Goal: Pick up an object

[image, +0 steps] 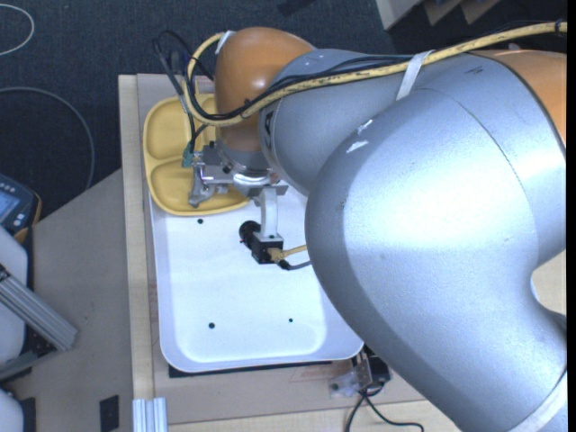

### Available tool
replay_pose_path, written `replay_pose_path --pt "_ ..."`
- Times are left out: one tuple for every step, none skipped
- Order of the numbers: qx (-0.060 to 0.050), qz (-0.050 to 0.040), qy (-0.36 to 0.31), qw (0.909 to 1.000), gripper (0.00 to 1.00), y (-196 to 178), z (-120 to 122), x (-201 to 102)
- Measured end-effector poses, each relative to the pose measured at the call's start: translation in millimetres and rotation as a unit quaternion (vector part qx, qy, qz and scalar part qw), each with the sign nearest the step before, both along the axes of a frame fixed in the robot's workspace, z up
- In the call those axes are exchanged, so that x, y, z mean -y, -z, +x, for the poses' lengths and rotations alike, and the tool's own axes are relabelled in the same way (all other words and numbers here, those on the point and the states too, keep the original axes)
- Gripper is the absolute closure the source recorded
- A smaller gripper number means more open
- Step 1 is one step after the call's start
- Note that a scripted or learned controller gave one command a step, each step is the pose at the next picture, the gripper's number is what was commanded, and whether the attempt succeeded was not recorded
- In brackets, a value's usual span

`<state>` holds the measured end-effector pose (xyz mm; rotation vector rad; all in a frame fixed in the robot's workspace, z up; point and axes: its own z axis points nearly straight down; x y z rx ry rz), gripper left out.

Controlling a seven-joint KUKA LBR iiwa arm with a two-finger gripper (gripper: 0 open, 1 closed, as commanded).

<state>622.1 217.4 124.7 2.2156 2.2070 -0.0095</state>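
A yellow, shallow dish-like object (171, 156) with two rounded hollows lies at the far end of the white bin (234, 331). My gripper (202, 187) hangs right over the dish's near right part, low above it or touching it. The grey arm with its orange band covers the dish's right side and most of the right half of the view. Nothing can be made out held in the gripper.
The near bin floor is bare white with a few small dark dots (211, 325). The wooden bench edge (135, 241) runs along the bin's left side. A grey metal bar (36, 313) and a dark device (13, 207) lie off the bench at the left.
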Motion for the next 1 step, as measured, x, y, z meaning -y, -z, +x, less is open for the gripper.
replay_pose_path --pt "-0.011 0.0077 -0.003 0.9999 0.00 39.8 43.2 -9.0"
